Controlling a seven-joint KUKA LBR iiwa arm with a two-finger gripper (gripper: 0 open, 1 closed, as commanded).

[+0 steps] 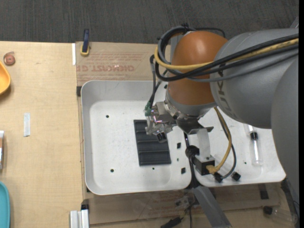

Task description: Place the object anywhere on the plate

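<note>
A black ribbed rectangular plate (pixel 153 148) lies flat in the left white bin (pixel 102 127), right of the bin's middle. My gripper (pixel 157 128) hangs over the plate's upper right part, under the orange wrist band (pixel 194 70). The wrist and its cables hide the gripper's tip, so whether anything is held cannot be seen. A clear tube-like object (pixel 255 148) lies in the right bin (pixel 266 172), near its right side.
The grey arm covers most of the right bin. A cardboard sheet (pixel 111 63) lies behind the left bin, with a blue clamp (pixel 85 42) at its corner. On the wooden bench to the left are an orange object (pixel 3 80) and a teal one (pixel 4 205).
</note>
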